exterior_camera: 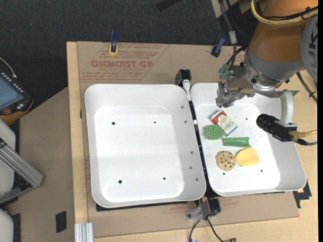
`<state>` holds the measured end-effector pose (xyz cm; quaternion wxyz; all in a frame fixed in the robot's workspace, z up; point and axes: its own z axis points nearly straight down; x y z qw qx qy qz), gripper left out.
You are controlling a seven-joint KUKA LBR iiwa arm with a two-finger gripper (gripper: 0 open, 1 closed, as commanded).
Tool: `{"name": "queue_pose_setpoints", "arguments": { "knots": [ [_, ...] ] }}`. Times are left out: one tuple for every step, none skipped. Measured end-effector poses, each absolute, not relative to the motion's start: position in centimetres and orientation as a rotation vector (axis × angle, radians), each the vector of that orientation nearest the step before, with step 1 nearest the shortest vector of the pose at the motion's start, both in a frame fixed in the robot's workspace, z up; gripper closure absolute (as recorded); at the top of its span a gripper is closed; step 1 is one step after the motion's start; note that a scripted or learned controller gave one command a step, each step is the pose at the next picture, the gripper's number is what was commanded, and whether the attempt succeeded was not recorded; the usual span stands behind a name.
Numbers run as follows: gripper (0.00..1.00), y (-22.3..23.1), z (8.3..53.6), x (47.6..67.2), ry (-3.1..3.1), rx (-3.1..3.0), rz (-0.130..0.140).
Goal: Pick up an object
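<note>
Several small objects lie in the right bin [282,178]: a red, white and blue carton [223,121], a green waffle-like piece [213,132], a green stick [235,141], a chocolate-chip cookie [225,160] and a yellow wedge [248,158]. My gripper [225,99] hangs over the bin's far left part, just above and behind the carton. Nothing shows between its fingers.
The left bin [96,135] sits beside the right one on a cardboard sheet [126,59]. A black cylinder [272,125] on a white bracket juts from the arm over the right bin. Clamps hold the cardboard's far edge.
</note>
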<state>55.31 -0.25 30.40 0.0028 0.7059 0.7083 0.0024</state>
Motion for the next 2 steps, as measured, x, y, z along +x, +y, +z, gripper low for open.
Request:
{"name": "queue_pose_setpoints", "arguments": {
  "knots": [
    [1.0, -1.6, 26.5, 48.8, 2.222, 2.227, -0.005],
    [1.0, 1.2, 36.2, 52.2, 2.22, 2.212, 0.012]
  ]
}}
